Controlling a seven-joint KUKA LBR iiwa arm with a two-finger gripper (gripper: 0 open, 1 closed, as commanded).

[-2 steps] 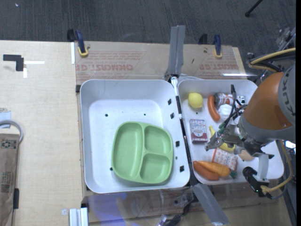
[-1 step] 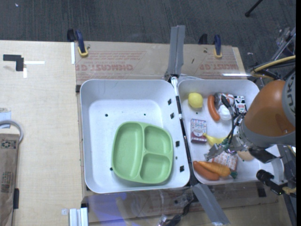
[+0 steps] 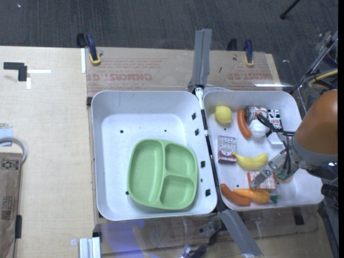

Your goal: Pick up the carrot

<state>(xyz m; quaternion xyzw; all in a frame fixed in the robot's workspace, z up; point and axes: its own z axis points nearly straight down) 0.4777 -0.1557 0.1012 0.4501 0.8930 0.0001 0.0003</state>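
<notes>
The carrot [image 3: 257, 195], orange with a small green top at its right end, lies along the front wall of the right bin [image 3: 301, 198]. My gripper [image 3: 267, 174] hangs low just above and behind it, over a red and white packet [image 3: 267, 183] that touches the carrot's upper side. The arm's orange band [image 3: 321, 123] fills the bin's right side. Nothing is visibly held.
A red-orange sausage [image 3: 232, 194] lies against the carrot's left end. A banana [image 3: 251, 160], a small red box [image 3: 226, 147], a lemon [image 3: 223, 114], a second sausage [image 3: 243, 123] and a printed packet [image 3: 263, 118] sit further back. The left bin [image 3: 107, 144] holds a green divided plate [image 3: 163, 173].
</notes>
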